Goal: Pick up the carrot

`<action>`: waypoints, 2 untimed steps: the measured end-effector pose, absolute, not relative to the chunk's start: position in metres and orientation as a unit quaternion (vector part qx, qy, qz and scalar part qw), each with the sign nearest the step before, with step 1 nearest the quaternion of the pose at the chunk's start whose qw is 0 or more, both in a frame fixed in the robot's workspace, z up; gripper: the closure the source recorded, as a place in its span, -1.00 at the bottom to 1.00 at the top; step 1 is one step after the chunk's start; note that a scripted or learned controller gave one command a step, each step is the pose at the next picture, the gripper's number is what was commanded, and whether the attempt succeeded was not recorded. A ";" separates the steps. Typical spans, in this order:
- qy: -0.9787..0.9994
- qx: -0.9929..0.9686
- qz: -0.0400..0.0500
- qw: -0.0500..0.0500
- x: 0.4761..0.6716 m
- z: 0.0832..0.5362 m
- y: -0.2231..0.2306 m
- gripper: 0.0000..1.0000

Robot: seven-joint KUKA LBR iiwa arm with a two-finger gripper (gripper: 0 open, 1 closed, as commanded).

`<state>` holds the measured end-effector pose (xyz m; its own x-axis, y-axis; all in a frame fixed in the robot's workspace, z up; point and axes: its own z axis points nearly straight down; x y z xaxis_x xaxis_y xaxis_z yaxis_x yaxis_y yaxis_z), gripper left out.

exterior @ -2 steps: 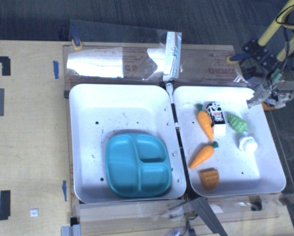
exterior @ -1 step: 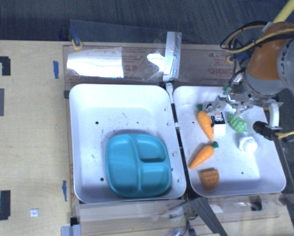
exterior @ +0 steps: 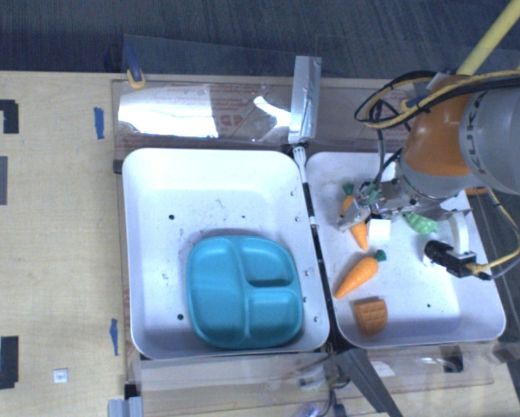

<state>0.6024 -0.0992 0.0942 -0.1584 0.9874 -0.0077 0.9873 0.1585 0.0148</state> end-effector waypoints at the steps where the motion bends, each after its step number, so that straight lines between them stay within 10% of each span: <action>1: 0.761 0.649 0.005 0.011 0.605 0.107 -0.100 1.00; 2: 0.662 0.749 0.011 0.013 0.518 0.098 -0.105 1.00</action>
